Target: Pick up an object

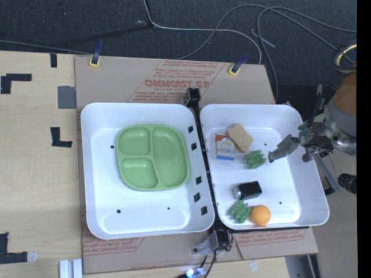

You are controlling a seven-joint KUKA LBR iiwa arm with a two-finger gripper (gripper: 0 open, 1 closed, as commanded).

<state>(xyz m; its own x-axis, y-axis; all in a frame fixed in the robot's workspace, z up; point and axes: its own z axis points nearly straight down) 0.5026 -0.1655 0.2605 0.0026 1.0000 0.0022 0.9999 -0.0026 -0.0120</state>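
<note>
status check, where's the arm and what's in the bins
Gripper over right white bin, beside small green leafy piece. Nothing held. Green divided plate in left bin.

Place: robotics lab bench
Evidence: 2 white bins (93,172) on clamped cardboard (174,80), loose cables (232,22), tape-marked wooden bench (35,172)
</note>
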